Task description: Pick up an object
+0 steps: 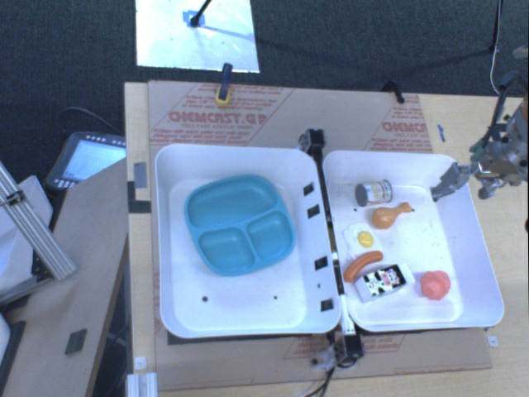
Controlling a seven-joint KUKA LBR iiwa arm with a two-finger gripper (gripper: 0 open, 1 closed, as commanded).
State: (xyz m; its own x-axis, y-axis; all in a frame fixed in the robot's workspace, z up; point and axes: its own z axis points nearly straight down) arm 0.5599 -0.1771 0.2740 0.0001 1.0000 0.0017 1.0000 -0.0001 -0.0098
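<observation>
Camera view, left to right: a blue tray (240,223) is seen in the left bin (178,304); can (374,192), sausage (364,265) and pink ball (436,284) are scattered for picking in the right bin (483,292). Gripper (467,182) is held over its upper-right rim, jaws spread, nothing gripped.

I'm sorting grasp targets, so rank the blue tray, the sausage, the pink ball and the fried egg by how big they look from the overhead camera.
1. blue tray
2. sausage
3. pink ball and fried egg: look alike, so unranked.
</observation>
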